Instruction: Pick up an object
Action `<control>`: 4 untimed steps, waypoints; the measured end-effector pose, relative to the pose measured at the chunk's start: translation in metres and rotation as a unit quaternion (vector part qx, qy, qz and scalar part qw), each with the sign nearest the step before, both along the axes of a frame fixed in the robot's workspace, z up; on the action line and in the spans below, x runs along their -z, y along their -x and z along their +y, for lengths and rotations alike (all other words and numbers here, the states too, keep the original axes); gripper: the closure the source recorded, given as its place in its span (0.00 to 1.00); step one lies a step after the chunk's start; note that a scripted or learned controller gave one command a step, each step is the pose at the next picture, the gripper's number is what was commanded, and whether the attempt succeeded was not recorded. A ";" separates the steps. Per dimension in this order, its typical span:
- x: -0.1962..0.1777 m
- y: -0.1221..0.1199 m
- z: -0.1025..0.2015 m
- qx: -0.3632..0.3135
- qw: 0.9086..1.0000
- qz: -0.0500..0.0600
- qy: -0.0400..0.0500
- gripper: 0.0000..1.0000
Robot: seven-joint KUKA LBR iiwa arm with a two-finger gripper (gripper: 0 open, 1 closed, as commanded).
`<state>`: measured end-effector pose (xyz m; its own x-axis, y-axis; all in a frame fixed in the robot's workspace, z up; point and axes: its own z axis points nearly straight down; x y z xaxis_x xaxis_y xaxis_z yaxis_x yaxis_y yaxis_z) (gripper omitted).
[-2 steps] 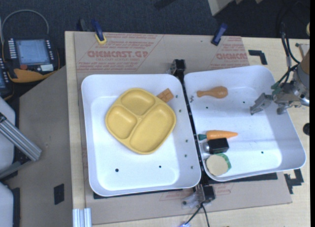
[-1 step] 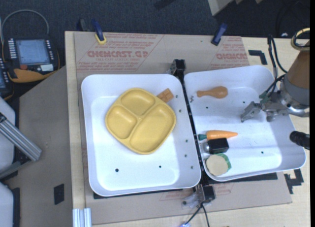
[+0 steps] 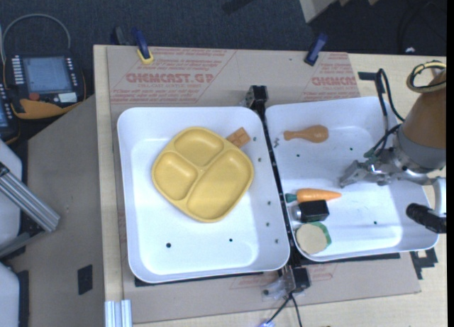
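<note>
From the camera view, I see my gripper (image 3: 357, 173) low in the right bin (image 3: 355, 116), its fingers spread apart and holding nothing. Nearest to it lies the toy carrot (image 3: 317, 195), close to the bin's left wall, just above a black block (image 3: 313, 211) and a round green-rimmed disc (image 3: 312, 237). I judge the carrot light, rigid and smooth, so it may roll; I would pinch across its thick middle. A wooden drumstick-shaped piece (image 3: 306, 134) lies farther up.

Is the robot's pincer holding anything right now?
No, nothing. The pincer hangs open over bare floor of the right bin, apart from the carrot.
</note>
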<state>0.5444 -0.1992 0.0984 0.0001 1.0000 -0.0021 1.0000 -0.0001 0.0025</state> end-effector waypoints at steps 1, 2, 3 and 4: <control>-0.014 -0.002 -0.002 0.001 1.000 -0.004 0.003 1.00; -0.076 -0.009 0.002 -0.001 1.000 -0.003 0.001 1.00; -0.130 -0.011 0.002 -0.001 1.000 -0.003 0.001 1.00; -0.137 -0.016 0.050 -0.003 1.000 0.000 -0.002 1.00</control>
<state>0.5600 -0.1496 0.2350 -0.0058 1.0000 0.0010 1.0000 0.0058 0.0029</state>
